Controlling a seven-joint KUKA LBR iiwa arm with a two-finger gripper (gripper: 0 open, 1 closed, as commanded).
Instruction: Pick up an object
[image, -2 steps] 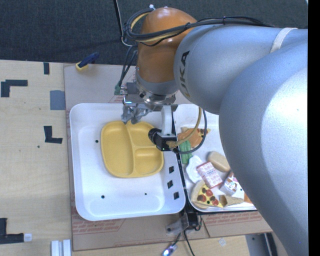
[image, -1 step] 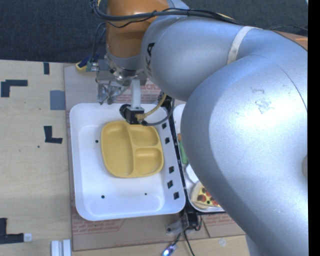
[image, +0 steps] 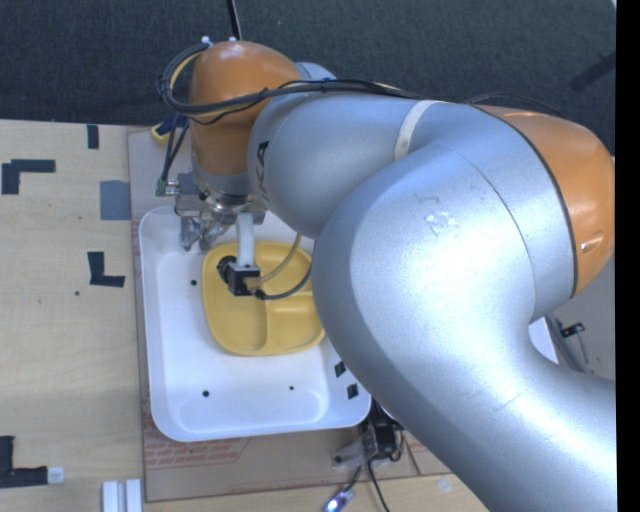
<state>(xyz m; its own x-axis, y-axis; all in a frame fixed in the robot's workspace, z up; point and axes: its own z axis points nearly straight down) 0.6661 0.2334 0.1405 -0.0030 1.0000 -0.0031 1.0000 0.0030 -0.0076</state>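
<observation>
Arm reaches in from the right and is bulky enough to cover most of the bench. The orange band sits just above the wrist, at the far side of the left bin.

Gripper (image: 200, 236) hangs low over the far left corner of the white bin (image: 240, 412), close to the bin floor. From here I cannot tell how far open it is, nor whether it has hold of anything; the metal parts blur together against the white.

The one thing to pick: a yellow divided dish (image: 268, 322), lying flat in the far half of that bin, raised ridges splitting it into compartments. Its right side disappears under the arm. The gripper is just beside the dish's far left rim; contact can't be judged.

Bin floor nearer me is bare white with a few small dark dots (image: 205, 392).

The bin rests on a brown sheet (image: 200, 455) on the pale wooden bench (image: 60, 340). Black tape marks (image: 100, 268) and a grey patch (image: 115, 198) lie on the bench left of the bin.
</observation>
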